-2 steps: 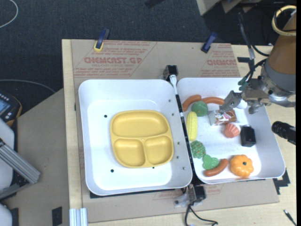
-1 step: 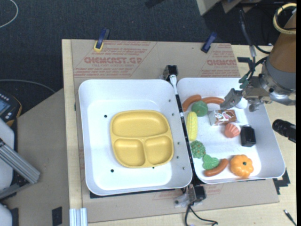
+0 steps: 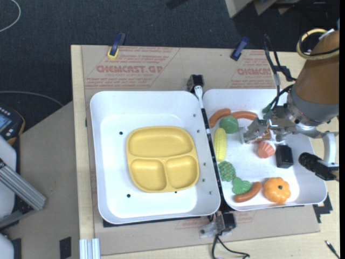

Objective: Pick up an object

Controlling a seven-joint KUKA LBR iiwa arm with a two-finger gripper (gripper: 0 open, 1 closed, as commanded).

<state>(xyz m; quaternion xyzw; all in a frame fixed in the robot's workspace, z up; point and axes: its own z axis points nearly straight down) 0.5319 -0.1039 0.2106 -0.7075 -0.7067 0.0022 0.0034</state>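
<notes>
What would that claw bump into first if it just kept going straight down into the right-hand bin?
Probably the pink toy, which lies just beside the gripper on the right bin's floor. Depth is hard to judge from this slanted view, so it might land on bare floor next to it.

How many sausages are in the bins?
2. One sausage lies at the right bin's far end, beside a green ball; the other at its near edge, by the pumpkin. More may hide under the arm.

Mostly glossy plastic on a matt, paper-covered worktop [image 3: 161,63].
Both white bins [image 3: 102,144] smooth plastic w/ slight sheen; yellow divided tray [image 3: 161,158] smooth satin plastic; toy pumpkin [image 3: 276,190] & corn cob [image 3: 220,143] shiny plastic; claw [image 3: 259,134] bare metal, dull.
</notes>
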